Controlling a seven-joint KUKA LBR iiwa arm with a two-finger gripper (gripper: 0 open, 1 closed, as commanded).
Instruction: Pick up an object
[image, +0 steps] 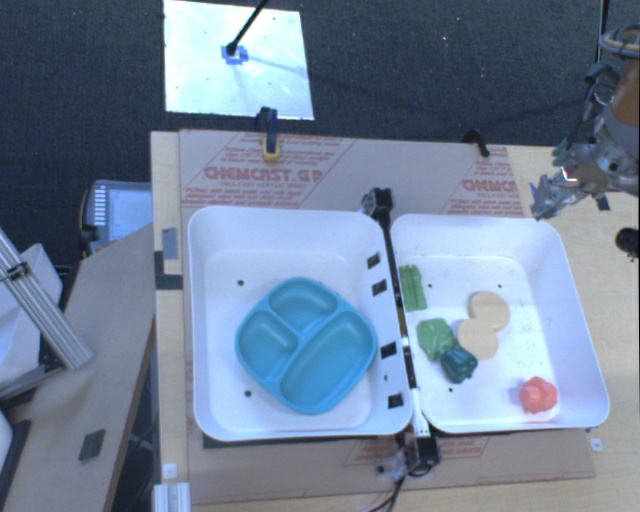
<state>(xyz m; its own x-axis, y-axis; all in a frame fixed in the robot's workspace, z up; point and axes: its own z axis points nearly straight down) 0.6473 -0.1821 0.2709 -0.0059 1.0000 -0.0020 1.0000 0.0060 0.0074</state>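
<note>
In the right bin (565, 290) I saw five small things lying loose. A green stick (412, 287) lay flat along the left wall. Near the middle, a tan two-lobed piece (483, 324) lay flat, with a green block (434, 336) just left of it and a dark teal lump (460, 363) touching that block. A red-orange lump (538, 395) sat near the front right corner.

The two white bins (560, 290) are looking like smooth, shiny plastic. The blue plate (305, 345) is looking smooth and a bit matt. The board (300, 170) under them is looking like flat brown cardboard. The gripper (552, 195) is showing bare grey metal.
</note>
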